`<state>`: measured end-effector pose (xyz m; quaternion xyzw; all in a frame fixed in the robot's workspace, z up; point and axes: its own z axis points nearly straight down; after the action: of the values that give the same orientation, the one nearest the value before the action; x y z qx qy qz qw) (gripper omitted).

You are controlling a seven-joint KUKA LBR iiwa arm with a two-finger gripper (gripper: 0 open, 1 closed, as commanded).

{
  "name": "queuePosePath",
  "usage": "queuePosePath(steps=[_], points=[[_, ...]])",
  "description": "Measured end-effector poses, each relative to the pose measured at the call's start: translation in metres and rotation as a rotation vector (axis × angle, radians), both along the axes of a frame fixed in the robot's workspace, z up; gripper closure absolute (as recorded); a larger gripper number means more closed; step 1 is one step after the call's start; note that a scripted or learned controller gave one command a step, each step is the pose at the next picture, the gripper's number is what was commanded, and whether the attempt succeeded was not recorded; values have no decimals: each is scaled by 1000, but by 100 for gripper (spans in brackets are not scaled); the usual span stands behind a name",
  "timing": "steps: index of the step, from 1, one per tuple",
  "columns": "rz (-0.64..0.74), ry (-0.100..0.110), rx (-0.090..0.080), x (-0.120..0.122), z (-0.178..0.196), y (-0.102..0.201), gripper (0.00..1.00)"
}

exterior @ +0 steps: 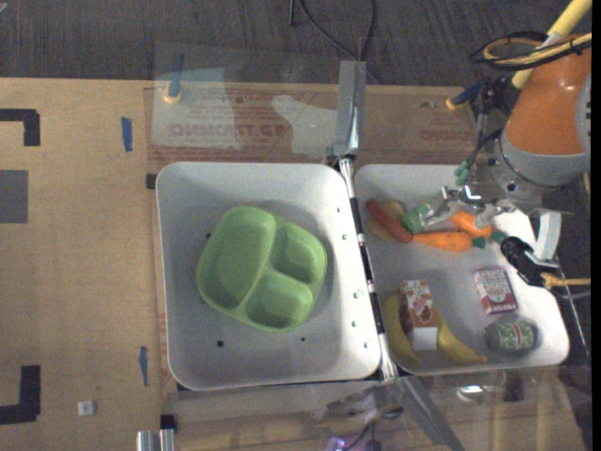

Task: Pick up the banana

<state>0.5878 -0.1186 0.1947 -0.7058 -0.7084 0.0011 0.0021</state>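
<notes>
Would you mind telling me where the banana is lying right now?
The banana lies along the near edge of the right bin, curving under the small carton, with the round green can just to its right.

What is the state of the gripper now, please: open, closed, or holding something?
Gripper: cannot be told; it is over the carrots at the far end of the right bin, away from the banana.

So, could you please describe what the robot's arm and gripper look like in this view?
The arm has a large rounded orange section above a pale grey band. A yellow link rises at the top right, with black and yellow cables looping beside it. The gripper is a small silvery metal piece with dark fittings and thin wires.
</notes>
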Motion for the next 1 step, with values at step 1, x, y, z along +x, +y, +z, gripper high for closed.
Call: queuePosePath(steps=[1], points=[[65, -3, 0, -84, -88, -38, 0]])
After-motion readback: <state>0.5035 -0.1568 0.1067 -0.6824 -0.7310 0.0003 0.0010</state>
